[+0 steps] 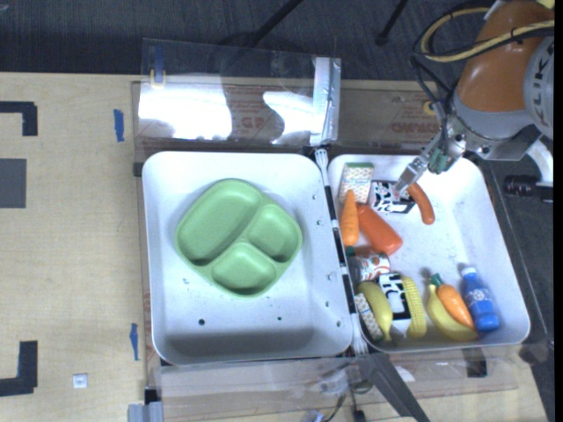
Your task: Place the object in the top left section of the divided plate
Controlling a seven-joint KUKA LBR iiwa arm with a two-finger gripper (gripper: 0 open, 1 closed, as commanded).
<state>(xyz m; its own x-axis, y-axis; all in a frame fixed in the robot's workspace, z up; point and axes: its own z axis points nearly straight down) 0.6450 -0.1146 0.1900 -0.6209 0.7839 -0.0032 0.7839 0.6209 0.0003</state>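
The green divided plate (237, 234) lies in the left bin (167, 323), with its three sections bare. My gripper (412, 181) hangs low over the back of the right bin (506, 262). Its tip sits just above a black-and-white patterned box (387, 199) and beside a red-orange sausage (423, 204). The sausage lies right next to the tip, but I cannot make out whether it is gripped or merely touched.
The right bin holds a checkered box (358, 180), a carrot (350, 219), a red pepper (379, 232), a banana (376, 309), corn (414, 311), a second carrot (452, 302) and a blue bottle (479, 300). A clear panel (237, 104) stands behind the left bin.
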